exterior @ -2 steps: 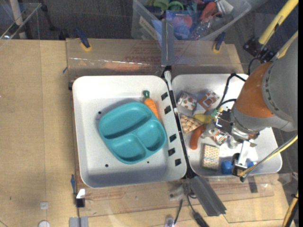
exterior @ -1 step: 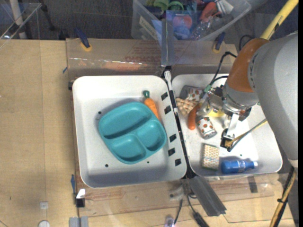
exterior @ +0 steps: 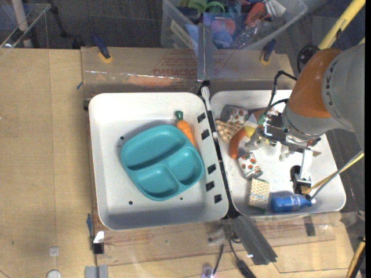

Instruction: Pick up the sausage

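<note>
Camera view: reddish-brown sausage (exterior: pixel 235 145) (curved, partly hidden) in right bin (exterior: pixel 336 198).

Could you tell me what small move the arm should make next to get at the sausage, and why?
Probably a short shift toward the left bin's side, then a descent. The sausage lies in the right bin near the divider, among other toys, while the pincer sits just to its right and does not visibly hold it.

A teal three-compartment plastic tray (exterior: pixel 160 162) is lying well left of the gripper, an orange carrot (exterior: pixel 185 130) touching its rim; a blue bottle (exterior: pixel 287 202) is sitting just below.
</note>
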You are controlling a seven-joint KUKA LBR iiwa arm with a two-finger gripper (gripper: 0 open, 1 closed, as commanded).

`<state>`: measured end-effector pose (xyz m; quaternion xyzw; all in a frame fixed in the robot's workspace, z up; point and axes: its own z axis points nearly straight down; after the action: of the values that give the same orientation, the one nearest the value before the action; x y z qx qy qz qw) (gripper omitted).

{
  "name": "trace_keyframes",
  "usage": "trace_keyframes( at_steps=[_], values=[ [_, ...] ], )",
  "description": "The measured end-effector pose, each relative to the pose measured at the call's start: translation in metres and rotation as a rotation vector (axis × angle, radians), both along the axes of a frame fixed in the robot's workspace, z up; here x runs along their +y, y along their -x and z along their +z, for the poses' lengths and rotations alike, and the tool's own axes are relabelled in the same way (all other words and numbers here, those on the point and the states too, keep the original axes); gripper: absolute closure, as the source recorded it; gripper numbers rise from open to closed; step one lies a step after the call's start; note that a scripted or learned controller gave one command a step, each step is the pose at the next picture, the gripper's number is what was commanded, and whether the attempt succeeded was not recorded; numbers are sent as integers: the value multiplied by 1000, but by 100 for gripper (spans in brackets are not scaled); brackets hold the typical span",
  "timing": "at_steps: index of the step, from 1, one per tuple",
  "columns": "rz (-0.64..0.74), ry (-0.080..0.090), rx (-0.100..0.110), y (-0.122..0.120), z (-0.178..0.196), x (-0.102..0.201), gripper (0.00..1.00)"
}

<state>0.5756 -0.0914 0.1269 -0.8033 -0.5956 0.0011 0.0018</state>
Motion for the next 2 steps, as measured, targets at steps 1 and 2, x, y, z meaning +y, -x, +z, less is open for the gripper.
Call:
trace_keyframes(
  at_steps=[1,2],
  values=[
    [-505,4,-6,-57,-38,-10,0],
    [-817,5,-10,-71,-38,-11,0]
  ],
)
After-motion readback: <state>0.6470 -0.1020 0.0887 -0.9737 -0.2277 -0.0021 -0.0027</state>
